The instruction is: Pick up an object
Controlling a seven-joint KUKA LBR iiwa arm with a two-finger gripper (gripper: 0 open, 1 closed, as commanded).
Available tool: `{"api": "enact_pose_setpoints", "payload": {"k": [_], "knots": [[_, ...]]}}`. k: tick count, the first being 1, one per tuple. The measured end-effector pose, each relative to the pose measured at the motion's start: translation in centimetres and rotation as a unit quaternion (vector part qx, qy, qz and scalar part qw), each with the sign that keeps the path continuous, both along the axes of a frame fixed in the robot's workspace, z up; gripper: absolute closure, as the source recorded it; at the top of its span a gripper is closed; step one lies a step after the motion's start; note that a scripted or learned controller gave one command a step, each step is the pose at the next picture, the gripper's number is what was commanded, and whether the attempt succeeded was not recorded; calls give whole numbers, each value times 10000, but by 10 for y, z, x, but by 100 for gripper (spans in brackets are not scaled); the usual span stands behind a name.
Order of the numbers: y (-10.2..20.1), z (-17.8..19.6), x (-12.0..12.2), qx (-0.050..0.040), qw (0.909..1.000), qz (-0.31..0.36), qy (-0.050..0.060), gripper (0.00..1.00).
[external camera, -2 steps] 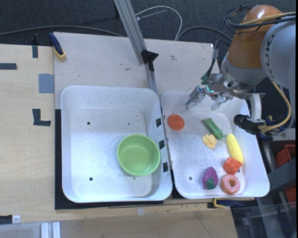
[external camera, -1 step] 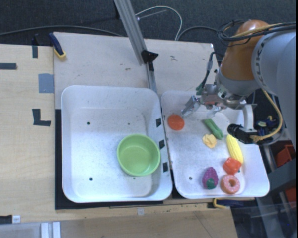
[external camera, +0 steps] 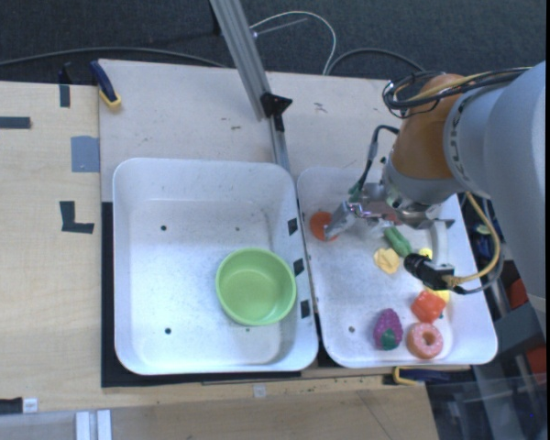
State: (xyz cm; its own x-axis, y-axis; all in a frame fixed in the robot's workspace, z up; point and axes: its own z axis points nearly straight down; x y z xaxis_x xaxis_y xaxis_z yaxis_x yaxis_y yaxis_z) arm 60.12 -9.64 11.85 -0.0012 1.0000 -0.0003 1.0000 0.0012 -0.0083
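**Two bins, arm low over the right one**

Left bin (external camera: pixel 137 186): holds a green bowl (external camera: pixel 255 286), lower-right part. Right bin (external camera: pixel 481 342): small toys. Arm (external camera: pixel 495 136) reaches in from the right, orange band above the wrist. Gripper (external camera: pixel 337 224) sits low at the bin's upper-left, just beside a red-orange round piece (external camera: pixel 319 225), tip looks to be touching it. Can't tell how wide the gripper is or whether it has hold of anything. Others nr the front-right: yellow piece (external camera: pixel 388 261), green piece (external camera: pixel 397 241), orange block (external camera: pixel 428 305), purple-and-green toy (external camera: pixel 386 328), pink donut (external camera: pixel 425 341).
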Motion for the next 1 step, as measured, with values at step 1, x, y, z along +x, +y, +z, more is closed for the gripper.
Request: {"api": "enact_pose_setpoints", "payload": {"k": [1], "knots": [[0,-30,0,-7,10000,3,-40,0]]}}
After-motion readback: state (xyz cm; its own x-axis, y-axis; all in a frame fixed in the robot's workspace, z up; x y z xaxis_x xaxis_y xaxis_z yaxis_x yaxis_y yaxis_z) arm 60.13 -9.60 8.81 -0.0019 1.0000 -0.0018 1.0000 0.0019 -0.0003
